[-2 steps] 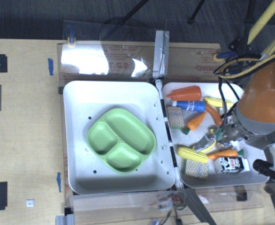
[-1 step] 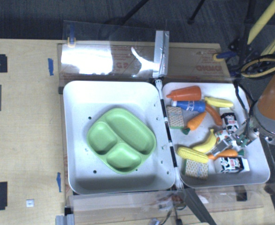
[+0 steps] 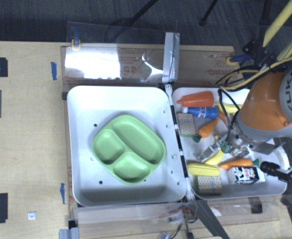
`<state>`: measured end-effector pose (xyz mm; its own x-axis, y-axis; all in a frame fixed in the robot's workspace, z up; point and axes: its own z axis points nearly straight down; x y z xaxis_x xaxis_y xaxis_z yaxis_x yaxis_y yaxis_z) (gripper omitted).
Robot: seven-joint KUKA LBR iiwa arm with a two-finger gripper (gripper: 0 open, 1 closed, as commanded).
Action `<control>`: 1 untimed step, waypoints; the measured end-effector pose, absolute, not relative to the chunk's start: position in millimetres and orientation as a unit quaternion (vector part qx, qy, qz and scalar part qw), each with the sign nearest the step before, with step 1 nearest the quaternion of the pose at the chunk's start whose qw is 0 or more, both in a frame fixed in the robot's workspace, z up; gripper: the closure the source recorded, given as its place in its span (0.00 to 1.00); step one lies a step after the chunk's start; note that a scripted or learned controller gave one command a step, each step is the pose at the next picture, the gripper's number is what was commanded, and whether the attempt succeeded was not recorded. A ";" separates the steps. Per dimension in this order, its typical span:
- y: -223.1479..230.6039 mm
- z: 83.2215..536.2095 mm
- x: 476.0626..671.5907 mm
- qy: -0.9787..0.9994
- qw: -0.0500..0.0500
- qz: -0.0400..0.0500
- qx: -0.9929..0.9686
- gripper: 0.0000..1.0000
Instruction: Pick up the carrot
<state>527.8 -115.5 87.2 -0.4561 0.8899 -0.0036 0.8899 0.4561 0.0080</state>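
Pale wood counter (image 3: 26,148) carries 2 shallow white bins side by side. Left bin (image 3: 81,103) holds a green divided plate (image 3: 129,148). Right bin (image 3: 275,187) is crowded: an orange bottle (image 3: 198,99), a blue tube (image 3: 204,113), a corn cob (image 3: 203,170), a small black-and-white carton (image 3: 244,175) and other toy food. My arm (image 3: 265,106) reaches in from the right, and my fingers (image 3: 224,146) are down among the clutter at the middle of that bin. Whether they are spread or pressed together I cannot tell; wrist and cables hide them. The carrot (image 3: 235,163) lies flat on the bin floor just below my fingers, between the corn cob and the carton. I judge the pick is not yet done: nothing is lifted, and closing on the carrot and raising it are left.
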 end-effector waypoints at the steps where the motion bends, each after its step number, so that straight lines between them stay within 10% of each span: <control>1: -130.5 86.5 598.9 0.834 0.002 0.001 0.552 0.00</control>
